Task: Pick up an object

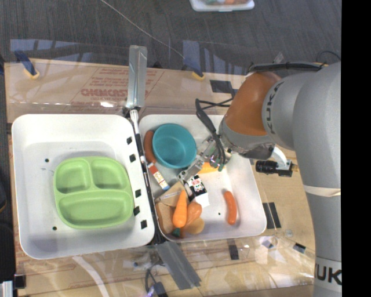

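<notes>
Teal bowl (pixel 173 145) is crowding the pincer (pixel 194 171) just beside it; grip unclear, so descending clear of the rim seems wise.

Green tray (pixel 93 191) left; teal bowl (pixel 173 145) right.

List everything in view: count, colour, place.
bins: 2, white, side by side on the bench
divided plate: 1, green, left bin
bowl: 1, teal, right bin, top left
carrot: 1, orange, right bin, bottom left
sausage: 1, orange-red, right bin, right of centre
marker-like tube: 1, white and red, along right bin's left wall
small tray: 1, white, top edge of view
arm: 1, grey with orange band, reaching in from the right
hand: 1, metal, low over right bin beside the bowl
</notes>
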Available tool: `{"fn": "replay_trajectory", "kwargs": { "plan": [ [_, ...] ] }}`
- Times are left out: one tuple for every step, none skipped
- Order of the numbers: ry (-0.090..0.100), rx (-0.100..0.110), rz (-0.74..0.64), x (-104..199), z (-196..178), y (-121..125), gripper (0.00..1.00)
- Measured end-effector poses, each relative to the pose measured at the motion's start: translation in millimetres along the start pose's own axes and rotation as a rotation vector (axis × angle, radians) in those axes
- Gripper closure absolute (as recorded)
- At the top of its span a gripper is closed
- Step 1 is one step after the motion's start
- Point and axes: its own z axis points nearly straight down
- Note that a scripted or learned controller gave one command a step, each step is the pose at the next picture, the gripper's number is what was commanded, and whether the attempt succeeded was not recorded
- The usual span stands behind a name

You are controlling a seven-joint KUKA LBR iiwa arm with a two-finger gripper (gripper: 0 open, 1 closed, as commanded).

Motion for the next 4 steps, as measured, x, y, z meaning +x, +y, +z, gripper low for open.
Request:
{"fn": "replay_trajectory", "kwargs": {
  "plan": [
    [0.017, 0.008, 0.303, -28, 15, 56, 0.0],
    [0.011, 0.006, 0.294, -30, 1, 58, 1.0],
    [0.019, 0.013, 0.492, -19, -59, 84, 1.0],
    [0.015, 0.019, 0.803, -6, -83, 100, 1.0]
  ]
}}
